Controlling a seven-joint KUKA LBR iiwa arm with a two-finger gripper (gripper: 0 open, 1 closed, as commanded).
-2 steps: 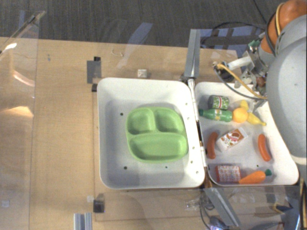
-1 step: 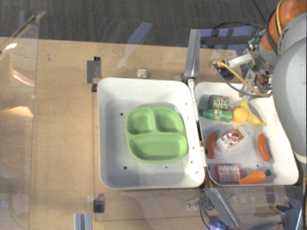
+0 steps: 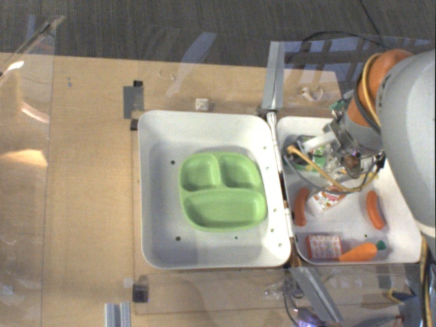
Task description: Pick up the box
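- My arm (image 3: 409, 121) comes in from the right, grey w/ an orange band, and covers the upper right part of the right bin (image 3: 403, 245).
- My pincer (image 3: 344, 157) sits low over the top half of that bin, amid wires and small parts; can't tell if it's released or clenched, too cluttered there.
- The box (image 3: 323, 246) lies flat near the bin's bottom edge, reddish w/ a pale label, well below the pincer and not touching it.
- A carrot (image 3: 359, 252) lies just beside the box on its right, orange, green tip pointing right, seems to touch the box end.
- Left sausage (image 3: 300, 206) stands lengthwise by the bin's left wall, above the box.
- Right sausage (image 3: 375, 210) lies toward the bin's right side, just beside my arm's edge.
- A small white packet (image 3: 326, 199) w/ red print lies between the two sausages, tilted, just under the pincer area.
- A thin yellowish cable (image 3: 320, 171) curves across the bin's top half, near the pincer.
- Left bin (image 3: 153, 203) is white and shallow, touching the right bin along the middle seam.
- A green plate (image 3: 223, 190) w/ three compartments sits about mid left bin, two small sections on top, one wide below.
- Both bins rest on the wooden desk (image 3: 75, 203); a small pale cube (image 3: 201, 104) sits on the desk just above the left bin's top edge.
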